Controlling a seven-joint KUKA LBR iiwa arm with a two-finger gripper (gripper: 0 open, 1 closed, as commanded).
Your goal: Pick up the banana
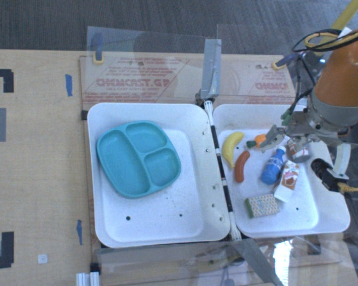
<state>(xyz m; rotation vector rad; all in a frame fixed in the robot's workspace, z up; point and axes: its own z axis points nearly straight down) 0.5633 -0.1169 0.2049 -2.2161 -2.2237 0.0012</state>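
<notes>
While the arm hangs over the right bin's far right side, the banana lies untouched at that bin's upper left, near the divider betw. the 2 bins. Gripper sits right of the banana, well apart from it, above the blue bottle; whether it's spread or closed I cannot tell, metal parts blur together there.

Count: 2 white bins, shallow, rounded corners, speckled floors. Left bin has 1 teal tray, smooth plastic, 3 compartments, rounded outline, turned at a slant.

Right bin, approx. 6 items:
- 1 banana, yellow, curved, smooth.
- 1 sausage, red-orange, slim, oblong, just below-right of the banana.
- 1 small orange piece, right of the banana; shape unclear.
- 1 blue bottle, glossy, tilted.
- 1 white carton w/ red print, boxy, just beside the bottle.
- 1 sponge, rectangular, green edge, rough speckled face, at the near side.

Bench is pale wood w/ black tape marks and 2 blue tape bits. Clear plastic sheets stand behind the bins.
</notes>
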